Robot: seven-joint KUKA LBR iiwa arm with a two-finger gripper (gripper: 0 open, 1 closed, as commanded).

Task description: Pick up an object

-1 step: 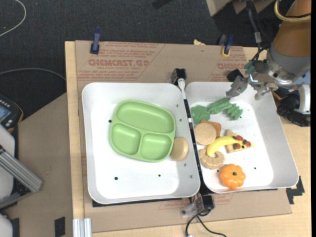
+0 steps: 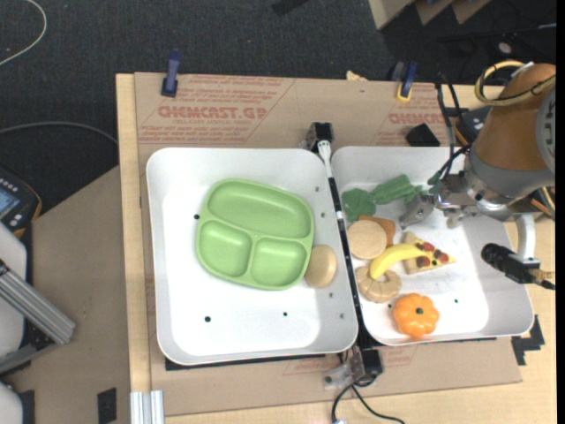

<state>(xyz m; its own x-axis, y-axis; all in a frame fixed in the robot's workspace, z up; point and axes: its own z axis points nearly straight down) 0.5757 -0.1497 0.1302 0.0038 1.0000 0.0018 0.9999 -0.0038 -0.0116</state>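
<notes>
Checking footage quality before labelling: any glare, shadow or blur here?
Camera view: even lighting, soft shadows; mild glare on the left bin; green tray and banana sharp; gripper slightly blurred.

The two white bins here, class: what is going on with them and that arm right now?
A grey robot arm reaches in from the right, its gripper low over the right bin, next to a green leafy toy. That bin also holds a banana, a pizza slice, round bread-like pieces and a small orange pumpkin. The left bin holds a green divided plate with a tan egg-shaped toy beside it. Nothing looks lifted yet.
</notes>
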